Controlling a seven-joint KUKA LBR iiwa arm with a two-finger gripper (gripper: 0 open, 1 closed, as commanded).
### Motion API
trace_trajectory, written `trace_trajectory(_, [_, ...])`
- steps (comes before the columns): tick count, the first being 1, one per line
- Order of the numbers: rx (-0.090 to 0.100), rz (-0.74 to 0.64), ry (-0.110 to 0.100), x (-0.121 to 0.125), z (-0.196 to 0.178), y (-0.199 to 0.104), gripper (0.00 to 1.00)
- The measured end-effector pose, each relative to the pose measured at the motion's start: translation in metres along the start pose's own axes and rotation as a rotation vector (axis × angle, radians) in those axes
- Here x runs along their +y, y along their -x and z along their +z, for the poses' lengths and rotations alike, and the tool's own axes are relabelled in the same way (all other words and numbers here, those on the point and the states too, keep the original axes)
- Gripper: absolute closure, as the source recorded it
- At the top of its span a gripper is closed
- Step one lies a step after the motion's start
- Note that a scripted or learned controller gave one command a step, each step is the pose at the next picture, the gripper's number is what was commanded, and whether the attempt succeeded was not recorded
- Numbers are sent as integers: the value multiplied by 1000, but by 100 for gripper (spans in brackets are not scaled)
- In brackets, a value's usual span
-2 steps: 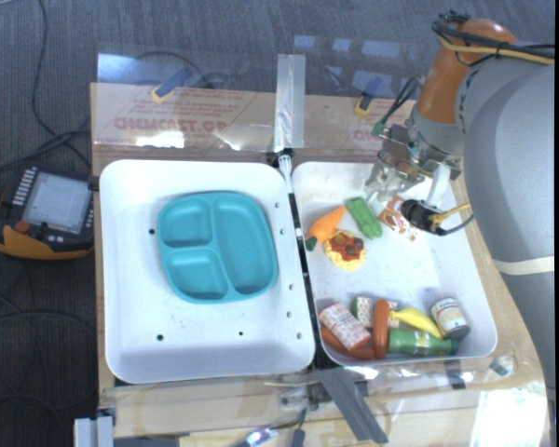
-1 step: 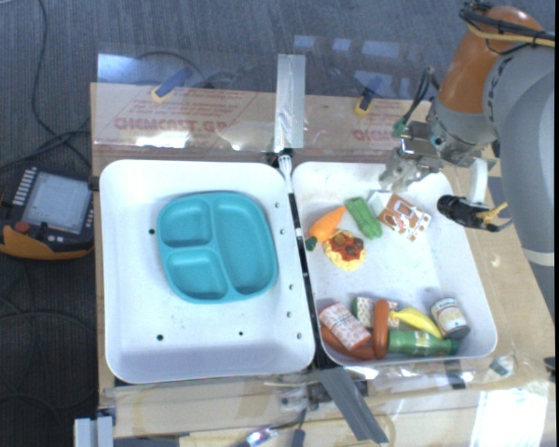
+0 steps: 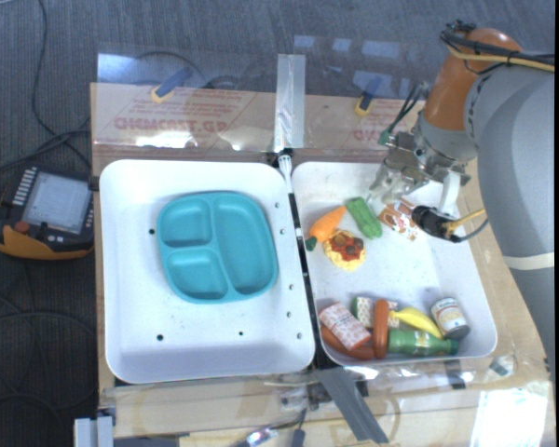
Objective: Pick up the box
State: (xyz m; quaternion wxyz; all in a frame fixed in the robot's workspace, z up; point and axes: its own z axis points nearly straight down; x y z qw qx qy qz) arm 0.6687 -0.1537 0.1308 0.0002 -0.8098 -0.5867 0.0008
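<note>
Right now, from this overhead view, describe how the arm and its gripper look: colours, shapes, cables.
The arm is a thick, rounded grey casing that narrows into an orange band above the wrist. Thin dark cables run alongside the orange section. The gripper is small, angular, silvery-grey metal. No markings are legible.

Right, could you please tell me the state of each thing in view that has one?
claw: poised over the far end of the right bin.
box: lying by its near wall, not lifted.
green bottle: on its side.
can: upright.
teal plate: right side up in the left bin.
</note>
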Motion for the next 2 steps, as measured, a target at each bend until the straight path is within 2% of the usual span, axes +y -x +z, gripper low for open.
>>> trace_trajectory(2, [-12,-3,-11,-2,-13,1,100])
